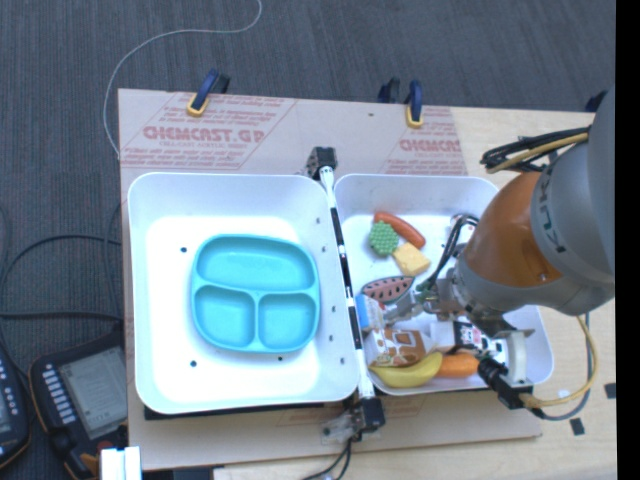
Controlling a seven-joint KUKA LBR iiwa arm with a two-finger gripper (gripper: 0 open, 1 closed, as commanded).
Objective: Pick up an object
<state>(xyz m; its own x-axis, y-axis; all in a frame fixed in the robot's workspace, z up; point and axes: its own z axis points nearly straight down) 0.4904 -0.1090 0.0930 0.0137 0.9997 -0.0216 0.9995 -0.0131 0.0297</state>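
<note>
The right bin [440, 183] holds several toy foods. A green bumpy piece [382, 236] lies beside a red-orange sausage shape [402, 228], with a yellow wedge [411, 259] just below them. A dark reddish striped piece [385, 289] sits near the bin's left wall. A yellow banana [406, 371], an orange piece [458, 365] and a white and brown packet [401, 345] lie along the front. My gripper [414, 304] is low in this bin, between the striped piece and the packet, under the arm's orange band [505, 243].
The left bin [160, 208] holds a blue three-compartment plate [256, 293]. A divider rail [340, 258] runs between the bins. Blue and yellow clamps [205, 90] grip the board's far edge. Cables hang off the arm at the right front.
</note>
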